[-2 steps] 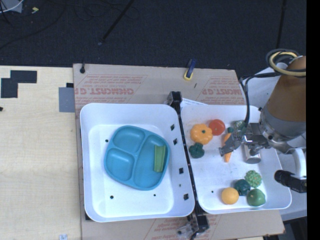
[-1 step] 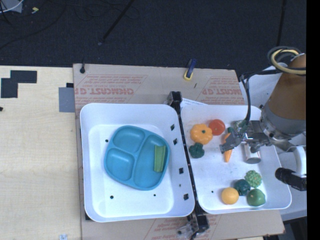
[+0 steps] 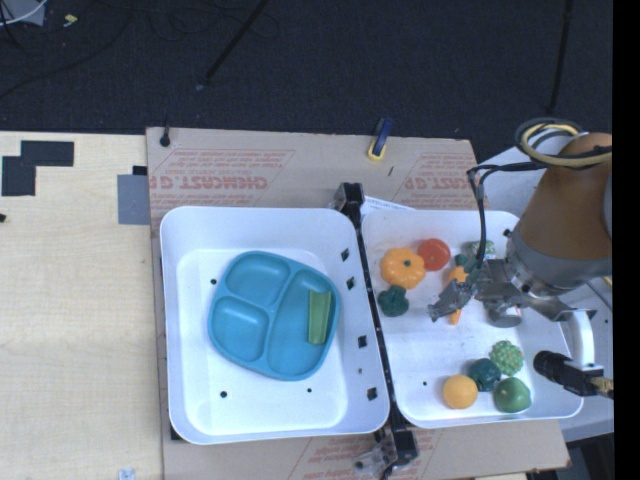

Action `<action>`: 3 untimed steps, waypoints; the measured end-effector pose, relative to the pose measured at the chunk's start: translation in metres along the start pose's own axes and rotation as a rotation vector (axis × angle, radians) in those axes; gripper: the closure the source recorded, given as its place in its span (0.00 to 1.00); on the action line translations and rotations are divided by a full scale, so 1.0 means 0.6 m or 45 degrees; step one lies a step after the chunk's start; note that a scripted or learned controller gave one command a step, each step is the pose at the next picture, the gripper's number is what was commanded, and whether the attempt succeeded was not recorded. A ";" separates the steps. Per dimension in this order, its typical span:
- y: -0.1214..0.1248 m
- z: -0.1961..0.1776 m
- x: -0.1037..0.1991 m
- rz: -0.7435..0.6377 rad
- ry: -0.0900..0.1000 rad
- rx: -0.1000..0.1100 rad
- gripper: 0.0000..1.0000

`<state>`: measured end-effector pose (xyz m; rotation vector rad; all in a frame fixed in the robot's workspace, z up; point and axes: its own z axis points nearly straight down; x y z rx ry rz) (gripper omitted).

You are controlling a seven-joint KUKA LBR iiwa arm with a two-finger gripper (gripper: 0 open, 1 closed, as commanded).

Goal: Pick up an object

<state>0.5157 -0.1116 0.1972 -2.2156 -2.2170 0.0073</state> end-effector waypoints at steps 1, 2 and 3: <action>-0.014 0.097 -0.006 0.001 0.001 0.001 0.00; -0.015 0.186 -0.004 0.000 0.001 -0.002 0.00; -0.015 0.165 -0.007 0.010 0.000 -0.004 1.00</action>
